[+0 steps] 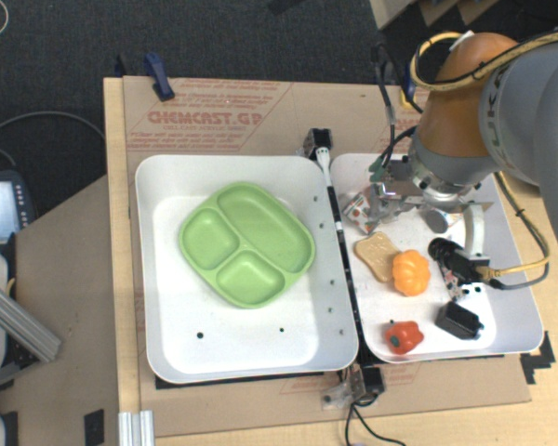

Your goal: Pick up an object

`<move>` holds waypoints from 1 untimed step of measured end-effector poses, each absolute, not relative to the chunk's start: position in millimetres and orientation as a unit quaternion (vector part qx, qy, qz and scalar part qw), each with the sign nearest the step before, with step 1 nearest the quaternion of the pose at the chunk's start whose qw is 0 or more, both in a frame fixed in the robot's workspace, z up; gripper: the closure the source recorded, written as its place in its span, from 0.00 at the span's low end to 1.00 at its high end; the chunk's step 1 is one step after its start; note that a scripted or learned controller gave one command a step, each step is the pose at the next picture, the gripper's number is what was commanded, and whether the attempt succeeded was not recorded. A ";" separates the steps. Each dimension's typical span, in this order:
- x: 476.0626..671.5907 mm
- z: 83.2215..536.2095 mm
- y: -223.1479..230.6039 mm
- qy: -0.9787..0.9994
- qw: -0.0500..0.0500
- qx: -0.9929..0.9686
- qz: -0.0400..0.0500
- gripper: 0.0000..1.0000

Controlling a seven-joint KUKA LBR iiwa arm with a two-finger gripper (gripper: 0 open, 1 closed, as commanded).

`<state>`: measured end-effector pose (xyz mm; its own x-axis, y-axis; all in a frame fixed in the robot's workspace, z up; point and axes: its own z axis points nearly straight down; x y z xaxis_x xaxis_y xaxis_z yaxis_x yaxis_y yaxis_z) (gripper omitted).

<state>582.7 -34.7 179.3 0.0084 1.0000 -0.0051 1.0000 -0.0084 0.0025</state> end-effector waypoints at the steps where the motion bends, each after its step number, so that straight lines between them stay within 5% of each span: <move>1: 547.5 184.7 -62.0 0.705 -0.001 0.709 -0.001 1.00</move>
